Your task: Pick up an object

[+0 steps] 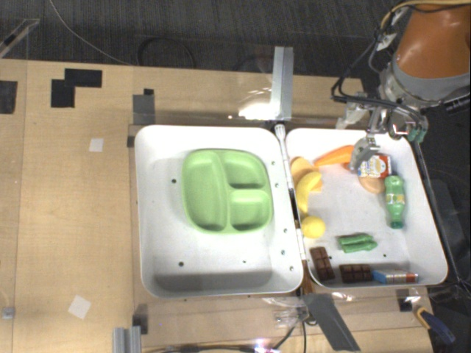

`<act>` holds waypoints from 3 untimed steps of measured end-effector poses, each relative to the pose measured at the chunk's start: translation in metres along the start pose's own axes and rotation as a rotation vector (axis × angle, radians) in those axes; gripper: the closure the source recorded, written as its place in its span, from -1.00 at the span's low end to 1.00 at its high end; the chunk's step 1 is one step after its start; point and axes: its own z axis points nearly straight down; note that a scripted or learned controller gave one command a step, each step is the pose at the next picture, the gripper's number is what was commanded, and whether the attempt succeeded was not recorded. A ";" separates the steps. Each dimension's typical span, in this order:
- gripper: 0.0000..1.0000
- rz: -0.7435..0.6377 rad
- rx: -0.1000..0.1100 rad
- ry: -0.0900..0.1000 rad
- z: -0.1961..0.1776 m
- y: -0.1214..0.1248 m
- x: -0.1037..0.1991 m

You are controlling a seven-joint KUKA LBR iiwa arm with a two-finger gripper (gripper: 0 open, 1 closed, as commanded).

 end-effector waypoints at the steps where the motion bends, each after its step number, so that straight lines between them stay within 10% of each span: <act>1: -1.00 -0.242 -0.002 0.009 0.171 -0.067 0.029; 2: -1.00 -0.286 0.000 -0.006 0.178 -0.005 0.044; 3: -1.00 -0.256 0.002 -0.009 0.176 0.001 0.109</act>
